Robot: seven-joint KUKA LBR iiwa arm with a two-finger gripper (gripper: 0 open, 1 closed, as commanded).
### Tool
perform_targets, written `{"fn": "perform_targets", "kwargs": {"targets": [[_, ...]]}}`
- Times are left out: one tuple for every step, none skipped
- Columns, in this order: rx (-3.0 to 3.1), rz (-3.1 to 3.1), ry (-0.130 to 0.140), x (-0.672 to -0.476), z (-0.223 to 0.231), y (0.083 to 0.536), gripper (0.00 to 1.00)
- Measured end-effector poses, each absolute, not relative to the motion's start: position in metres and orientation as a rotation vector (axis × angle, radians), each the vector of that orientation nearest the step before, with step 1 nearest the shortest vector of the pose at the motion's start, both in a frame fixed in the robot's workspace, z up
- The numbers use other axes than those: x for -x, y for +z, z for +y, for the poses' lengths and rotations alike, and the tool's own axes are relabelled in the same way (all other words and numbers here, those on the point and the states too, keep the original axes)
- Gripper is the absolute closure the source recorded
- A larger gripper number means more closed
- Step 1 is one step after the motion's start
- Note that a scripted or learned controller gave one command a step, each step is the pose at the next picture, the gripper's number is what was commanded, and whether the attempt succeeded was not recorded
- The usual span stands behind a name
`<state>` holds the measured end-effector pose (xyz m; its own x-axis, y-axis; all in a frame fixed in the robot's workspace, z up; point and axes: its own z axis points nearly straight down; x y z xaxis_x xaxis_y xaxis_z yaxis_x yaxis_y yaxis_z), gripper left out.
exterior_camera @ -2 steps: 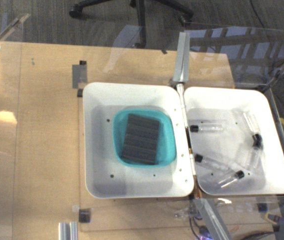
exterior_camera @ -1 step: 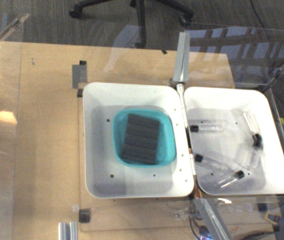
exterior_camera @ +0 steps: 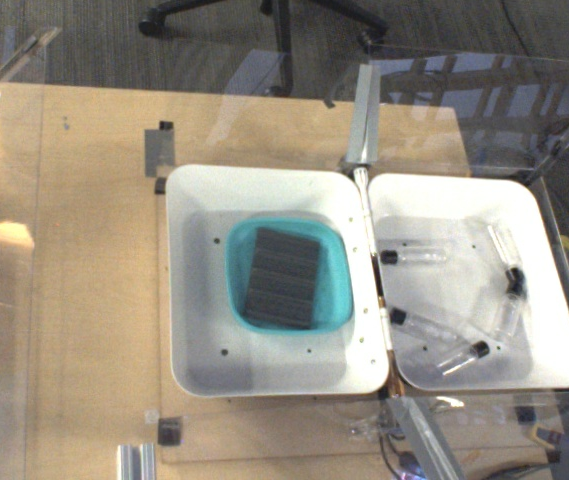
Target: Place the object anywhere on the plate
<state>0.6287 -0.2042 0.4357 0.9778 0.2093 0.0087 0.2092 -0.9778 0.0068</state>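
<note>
Claw width we cannot tell at this moment, so we plan as though nothing is held. A dark ribbed block (exterior_camera: 282, 278) lies flat on the teal plate (exterior_camera: 338, 290), which sits in the left bin (exterior_camera: 189, 268). The block is tilted slightly off the bin's edges and well inside the plate's rim. If the block is the object, we judge the placing done. In the right bin (exterior_camera: 554, 308) lie several clear tubes with black caps: one near the top left (exterior_camera: 414, 255), one by the left wall lower down (exterior_camera: 419, 322), one near the front (exterior_camera: 461, 358) and one along the right side (exterior_camera: 509, 268). If a tube is meant, we would choose the top-left tube, since it lies apart from the others. We would close across its narrow width, near the middle, so it cannot roll or pivot. Carrying it over the wall between the bins calls for a clear lift. We would release it low over the bare teal beside the block, because a tube set on the ribs could roll off.
</note>
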Motion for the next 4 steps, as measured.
{"fn": "perform_targets", "kwargs": {"targets": [[-3.121, 0.325, 0.012, -0.585, -0.205, 0.436, 0.0], [-3.124, 0.321, 0.006, -0.515, -0.205, 0.379, 0.0], [-3.117, 0.324, 0.02, -0.49, -0.206, 0.437, 0.0], [-3.118, 0.324, 0.018, -0.489, -0.206, 0.437, 0.0]]}}
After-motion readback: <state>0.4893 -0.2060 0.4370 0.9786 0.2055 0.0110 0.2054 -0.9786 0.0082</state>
